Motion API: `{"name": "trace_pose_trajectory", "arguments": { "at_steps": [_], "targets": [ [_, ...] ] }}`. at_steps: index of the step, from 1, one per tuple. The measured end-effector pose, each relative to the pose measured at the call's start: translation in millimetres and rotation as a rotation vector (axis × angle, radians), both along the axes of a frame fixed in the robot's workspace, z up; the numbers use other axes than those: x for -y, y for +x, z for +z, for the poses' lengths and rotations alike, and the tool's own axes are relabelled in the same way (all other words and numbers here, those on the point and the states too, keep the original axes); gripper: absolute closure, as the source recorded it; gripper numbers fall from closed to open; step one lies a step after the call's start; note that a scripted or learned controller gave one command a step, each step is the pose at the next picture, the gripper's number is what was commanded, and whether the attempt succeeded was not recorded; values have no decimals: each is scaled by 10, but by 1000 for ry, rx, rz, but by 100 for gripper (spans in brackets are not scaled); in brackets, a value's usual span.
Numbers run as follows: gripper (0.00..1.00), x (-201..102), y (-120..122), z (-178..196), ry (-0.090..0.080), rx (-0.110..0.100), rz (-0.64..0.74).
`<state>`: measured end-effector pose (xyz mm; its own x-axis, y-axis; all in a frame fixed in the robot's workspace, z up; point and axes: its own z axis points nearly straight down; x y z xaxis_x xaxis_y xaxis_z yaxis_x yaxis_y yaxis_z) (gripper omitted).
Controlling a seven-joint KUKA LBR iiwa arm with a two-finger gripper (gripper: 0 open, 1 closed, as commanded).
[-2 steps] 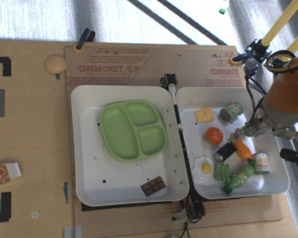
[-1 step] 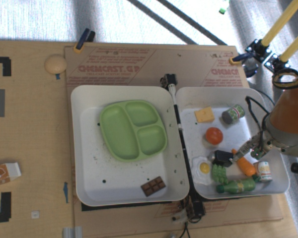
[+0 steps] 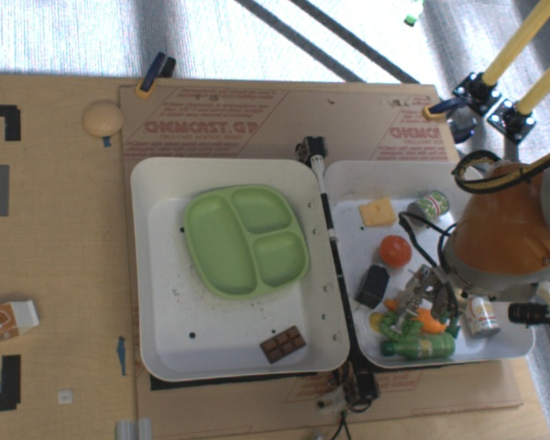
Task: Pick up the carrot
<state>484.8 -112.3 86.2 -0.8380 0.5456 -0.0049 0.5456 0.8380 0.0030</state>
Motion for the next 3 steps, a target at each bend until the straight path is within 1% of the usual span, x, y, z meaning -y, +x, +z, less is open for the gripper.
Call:
{"name": "trace_pose_trajectory", "arguments": {
  "at_steps": [1,2,3],
  "targets": [
    [100,305,625,-1,-2,0,187],
    [0,302,622,-6,-1,-1,188],
    [0,-5,239,-10,0,-3,-57]
  ]
}}
